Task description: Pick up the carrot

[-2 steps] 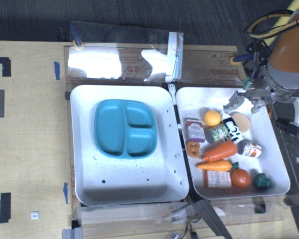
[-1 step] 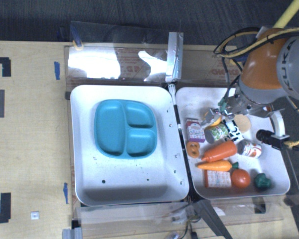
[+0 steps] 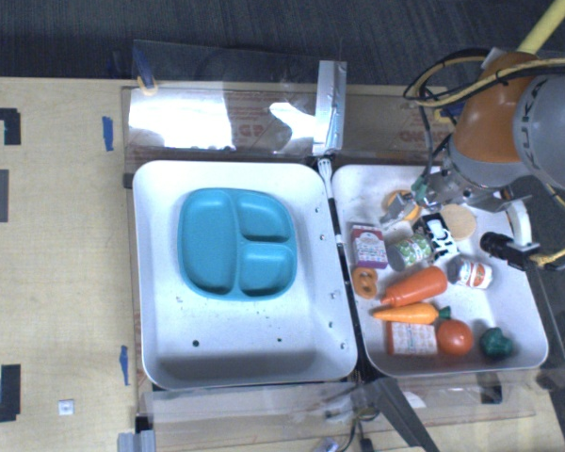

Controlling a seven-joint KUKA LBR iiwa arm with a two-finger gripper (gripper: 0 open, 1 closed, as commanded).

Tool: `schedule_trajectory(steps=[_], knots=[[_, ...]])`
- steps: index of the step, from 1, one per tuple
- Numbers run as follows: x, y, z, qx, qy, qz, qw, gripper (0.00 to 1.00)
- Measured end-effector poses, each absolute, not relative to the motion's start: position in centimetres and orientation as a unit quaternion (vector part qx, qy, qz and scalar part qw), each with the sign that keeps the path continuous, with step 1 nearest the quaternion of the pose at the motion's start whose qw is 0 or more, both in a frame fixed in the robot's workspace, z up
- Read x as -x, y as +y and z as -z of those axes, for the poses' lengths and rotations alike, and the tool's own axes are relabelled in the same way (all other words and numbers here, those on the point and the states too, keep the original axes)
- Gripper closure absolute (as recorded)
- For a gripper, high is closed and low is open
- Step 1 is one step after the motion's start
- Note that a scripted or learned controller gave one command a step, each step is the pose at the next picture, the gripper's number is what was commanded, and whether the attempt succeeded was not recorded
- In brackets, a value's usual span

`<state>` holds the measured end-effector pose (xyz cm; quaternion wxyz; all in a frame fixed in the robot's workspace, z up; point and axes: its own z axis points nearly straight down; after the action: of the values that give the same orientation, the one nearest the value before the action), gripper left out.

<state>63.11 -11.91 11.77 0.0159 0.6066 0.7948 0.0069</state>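
While the arm [image 3: 518, 121] reaches in over the far side of the right bin [image 3: 532, 342], its gripper [image 3: 431, 217] hangs low among the cluttered toys, and whether it is spread or pressed together I cannot tell. Just below the gripper and a little toward the bin's near side lies the carrot [image 3: 414, 286], slanted, with no part of the gripper touching it. A second, paler carrot-like piece [image 3: 407, 314] lies right under that one, touching or nearly so. Further out from the gripper toward the near edge sit a red tomato [image 3: 455, 337] and a dark green vegetable [image 3: 495, 344]. Well off to the gripper's side, in the left bin [image 3: 160, 347], rests a blue divided tray [image 3: 236, 242].
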Motion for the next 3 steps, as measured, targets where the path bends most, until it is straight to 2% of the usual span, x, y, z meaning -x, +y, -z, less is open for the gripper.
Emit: schedule_trajectory(steps=[1,2,3], knots=[[-67.1,-13.2,-9.2,-0.645,0.764,-0.0023,0.006,0.0],[-67.0,-12.9,-9.6,-0.643,0.766,-0.0014,0.003,1.0],[-63.8,-10.1,-9.4,-0.662,0.75,0.0007,-0.002,1.0]])
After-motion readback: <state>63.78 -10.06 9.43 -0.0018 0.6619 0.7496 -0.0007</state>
